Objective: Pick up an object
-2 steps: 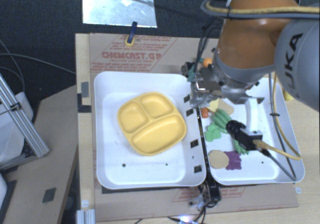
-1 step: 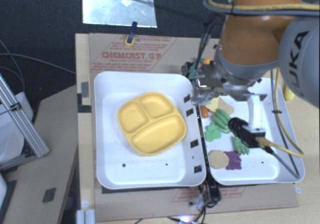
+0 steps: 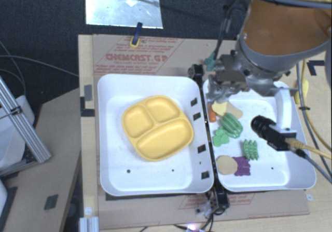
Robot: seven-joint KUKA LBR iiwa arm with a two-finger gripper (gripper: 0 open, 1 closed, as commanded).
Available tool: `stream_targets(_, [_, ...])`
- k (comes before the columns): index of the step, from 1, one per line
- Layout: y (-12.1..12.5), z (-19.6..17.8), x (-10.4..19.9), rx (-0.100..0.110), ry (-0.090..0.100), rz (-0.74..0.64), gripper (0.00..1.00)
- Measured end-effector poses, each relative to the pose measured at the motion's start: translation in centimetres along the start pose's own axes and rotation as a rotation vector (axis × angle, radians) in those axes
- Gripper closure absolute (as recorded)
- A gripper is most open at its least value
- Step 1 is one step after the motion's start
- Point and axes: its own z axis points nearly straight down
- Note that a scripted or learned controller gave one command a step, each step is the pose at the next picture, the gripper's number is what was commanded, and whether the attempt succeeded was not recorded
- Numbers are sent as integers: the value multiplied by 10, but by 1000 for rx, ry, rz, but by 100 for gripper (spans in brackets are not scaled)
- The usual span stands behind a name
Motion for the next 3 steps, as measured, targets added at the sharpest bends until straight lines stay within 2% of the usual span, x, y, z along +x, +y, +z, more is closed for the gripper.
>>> stream_targets(1, [1, -7, 0, 3, -2, -2, 100])
stream_targets(2, [-1, -4, -66, 6, -4, 11, 100])
stream_targets(3, [-1, -1, -102, 6, -4, 8, 100])
